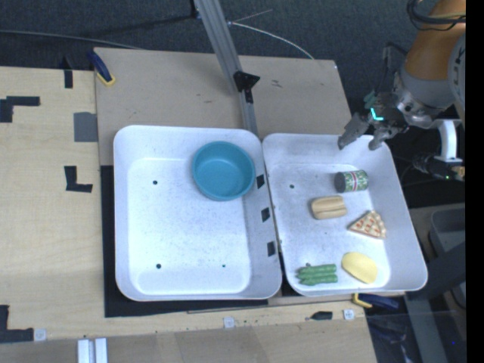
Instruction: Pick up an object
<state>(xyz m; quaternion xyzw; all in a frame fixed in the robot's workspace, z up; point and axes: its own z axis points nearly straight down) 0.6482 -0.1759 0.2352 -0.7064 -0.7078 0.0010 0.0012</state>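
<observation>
While no writing can be read on it, the small green can (351, 181) lies on its side in the right bin (296, 165). Above that bin's far edge, the gripper (363, 138) hangs with fingers apart and nothing between them, the can just below, near the bread roll (328, 207).

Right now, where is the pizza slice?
The pizza slice lies in the right bin, near its right wall, just right of the bread roll and above the yellow lemon.
</observation>
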